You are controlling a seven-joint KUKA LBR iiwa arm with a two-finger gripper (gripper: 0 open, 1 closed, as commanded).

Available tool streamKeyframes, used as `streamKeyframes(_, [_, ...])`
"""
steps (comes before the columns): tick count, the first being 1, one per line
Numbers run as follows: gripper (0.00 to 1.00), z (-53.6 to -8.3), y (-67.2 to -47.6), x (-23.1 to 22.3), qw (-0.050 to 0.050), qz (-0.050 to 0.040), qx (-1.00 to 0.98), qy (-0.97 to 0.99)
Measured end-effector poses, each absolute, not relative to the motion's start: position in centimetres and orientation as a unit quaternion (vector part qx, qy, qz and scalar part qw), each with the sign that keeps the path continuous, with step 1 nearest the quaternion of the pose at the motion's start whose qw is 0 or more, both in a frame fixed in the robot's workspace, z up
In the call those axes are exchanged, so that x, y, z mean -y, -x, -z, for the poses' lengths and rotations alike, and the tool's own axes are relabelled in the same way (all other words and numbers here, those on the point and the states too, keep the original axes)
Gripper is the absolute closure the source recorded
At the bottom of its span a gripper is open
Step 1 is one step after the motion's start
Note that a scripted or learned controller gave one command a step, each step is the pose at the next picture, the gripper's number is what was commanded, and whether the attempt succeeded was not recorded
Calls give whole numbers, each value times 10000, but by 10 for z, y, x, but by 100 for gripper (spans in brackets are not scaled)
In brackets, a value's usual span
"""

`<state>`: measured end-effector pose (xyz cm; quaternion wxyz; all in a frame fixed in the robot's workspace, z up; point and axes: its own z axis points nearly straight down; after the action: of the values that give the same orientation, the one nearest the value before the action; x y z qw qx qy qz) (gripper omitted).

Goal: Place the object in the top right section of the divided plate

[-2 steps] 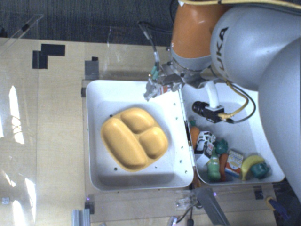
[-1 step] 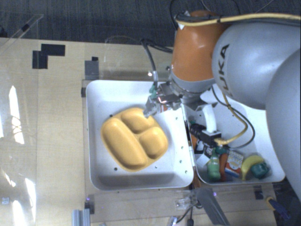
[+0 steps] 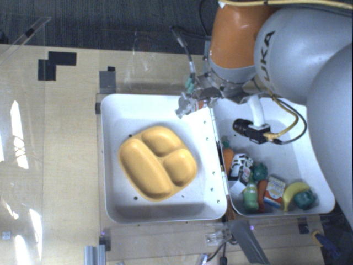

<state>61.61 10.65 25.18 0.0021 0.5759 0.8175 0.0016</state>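
**Grey arm parks its tool above the bin divide, plate waiting**

Grey metal tool (image 3: pixel 190 99) hangs near the far rim of the left white bin (image 3: pixel 110 164), close to the wall shared with the right white bin (image 3: pixel 314 148). Whether it is spread or pinching cannot be told, and nothing is seen in it. Below it to the left sits the yellow three-section divided plate (image 3: pixel 158 162), mid-bin, sections bare. The candidate objects, a heap of small toy foods (image 3: pixel 265 189) including a yellow banana (image 3: pixel 294 192), lie at the right bin's near end, so a pick there likely comes first. Both bins rest on the pale wooden surface (image 3: pixel 55 159)
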Motion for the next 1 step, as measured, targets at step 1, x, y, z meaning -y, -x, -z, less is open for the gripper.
streamKeyframes(1, [100, -246, -566, -144, 10, -16, -7980, -6026])
